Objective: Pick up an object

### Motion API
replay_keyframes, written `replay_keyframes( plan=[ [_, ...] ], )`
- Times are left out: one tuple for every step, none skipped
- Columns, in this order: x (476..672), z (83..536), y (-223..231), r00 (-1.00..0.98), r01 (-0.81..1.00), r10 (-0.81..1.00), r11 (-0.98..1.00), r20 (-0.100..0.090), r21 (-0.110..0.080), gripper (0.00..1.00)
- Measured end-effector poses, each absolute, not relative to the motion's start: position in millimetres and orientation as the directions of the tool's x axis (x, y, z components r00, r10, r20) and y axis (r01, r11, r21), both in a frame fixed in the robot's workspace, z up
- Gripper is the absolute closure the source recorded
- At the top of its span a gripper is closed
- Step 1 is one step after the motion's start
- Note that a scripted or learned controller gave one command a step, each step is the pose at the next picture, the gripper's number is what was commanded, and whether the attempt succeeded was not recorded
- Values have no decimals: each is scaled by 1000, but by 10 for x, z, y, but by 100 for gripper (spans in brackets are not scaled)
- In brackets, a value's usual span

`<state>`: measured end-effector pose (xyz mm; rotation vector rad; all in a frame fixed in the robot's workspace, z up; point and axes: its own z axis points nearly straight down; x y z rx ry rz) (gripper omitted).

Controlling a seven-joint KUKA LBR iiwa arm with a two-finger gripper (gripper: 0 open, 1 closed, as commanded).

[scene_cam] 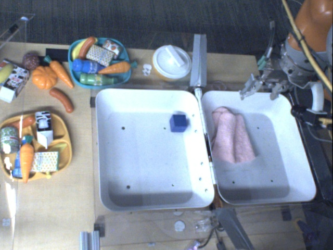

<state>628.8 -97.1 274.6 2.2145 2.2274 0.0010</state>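
- Looking down on the bench, we see two shallow white bins side by side: the left bin [119, 191] fills the centre of the frame and the right bin [296, 186] lies at centre right.
- We find a small blue block [179, 122] on the floor of the left bin, in its upper right part, near the wall shared with the other bin and touching nothing else.
- We see a pink cloth [232, 136] lying folded in the right bin, in that bin's upper left part, close to the dividing wall.
- We place the gripper [261, 86] at the upper right of the frame, over the top rim of the right bin, above and to the right of the cloth and well apart from the block.
- We see its fingers spread apart with nothing between them.
- We follow the grey arm [302, 61] from the gripper up to the right edge, where its orange band [317, 9] sits in the top right corner.
- We note a white round lid [172, 61] on the bench just above the left bin.
- We also see a blue bowl of toy food [100, 62] at upper left and a yellow tray of toy food [34, 146] at the left edge.
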Motion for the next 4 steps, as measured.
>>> replay_keyframes(
  plan=[
    [6215, 1516, -989, -110, 994, 994, 110, 0, -1, 0],
    [6042, 974, -1143, -166, 986, 986, 166, -2, 12, 0],
    [6215, 897, -872, -266, 964, 964, 266, -5, 13, 0],
    [5942, 895, -1072, -391, 920, 920, 391, -6, 13, 0]
  ],
)
